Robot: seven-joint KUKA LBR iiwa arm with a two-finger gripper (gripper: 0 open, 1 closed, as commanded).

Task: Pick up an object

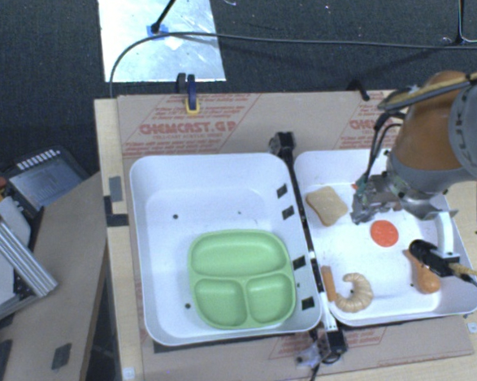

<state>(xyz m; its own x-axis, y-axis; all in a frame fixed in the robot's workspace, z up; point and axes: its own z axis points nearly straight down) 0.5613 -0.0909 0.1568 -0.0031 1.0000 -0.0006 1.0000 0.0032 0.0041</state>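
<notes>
The right white bin holds a tan slice of bread, a flat red-orange disc, a pale brown croissant, a thin orange-brown stick by the bin's left wall, and a brown-orange lump near the right wall. My gripper hangs low over this bin, between the bread slice and the disc, just up and left of the disc. The arm's grey and orange wrist covers the bin's far right part.
The left white bin contains a green divided plate at its front. A black divider strip runs between the two bins. Cardboard lies under both bins, and a grey device sits off the bench at left.
</notes>
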